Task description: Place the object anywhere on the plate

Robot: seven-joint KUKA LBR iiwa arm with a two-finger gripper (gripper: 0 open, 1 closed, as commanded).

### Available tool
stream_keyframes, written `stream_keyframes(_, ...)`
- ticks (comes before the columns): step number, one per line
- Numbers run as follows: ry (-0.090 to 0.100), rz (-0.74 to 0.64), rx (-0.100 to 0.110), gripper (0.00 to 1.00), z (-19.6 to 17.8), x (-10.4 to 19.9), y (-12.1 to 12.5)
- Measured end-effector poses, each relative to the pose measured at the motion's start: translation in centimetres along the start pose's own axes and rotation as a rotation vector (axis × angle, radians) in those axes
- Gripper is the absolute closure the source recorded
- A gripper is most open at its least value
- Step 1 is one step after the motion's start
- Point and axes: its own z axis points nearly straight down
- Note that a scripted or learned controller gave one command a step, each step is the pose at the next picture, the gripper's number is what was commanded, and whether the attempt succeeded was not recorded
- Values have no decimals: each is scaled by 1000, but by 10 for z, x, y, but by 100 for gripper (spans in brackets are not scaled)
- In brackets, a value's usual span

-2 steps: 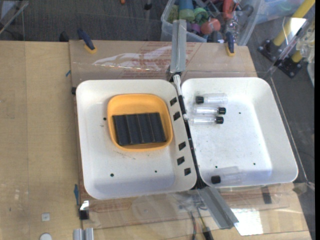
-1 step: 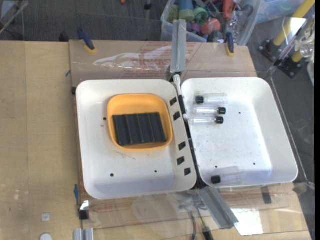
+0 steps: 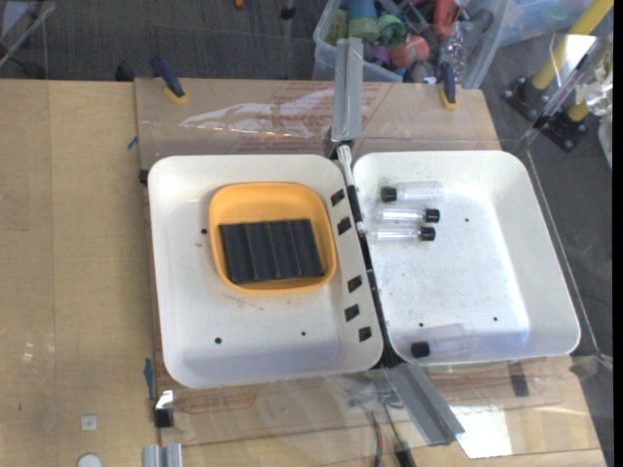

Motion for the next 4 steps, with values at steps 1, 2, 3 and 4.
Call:
stream_keyframes(1, 0, -369, -2, 100, 0, 0, 0)
stream_keyframes(2, -1, -732, -3, 100, 1, 0, 0)
stream_keyframes(3, -1, -1011, -5, 100, 1, 0, 0)
stream_keyframes(4, 1, -1101, -10, 100, 1, -2, 5)
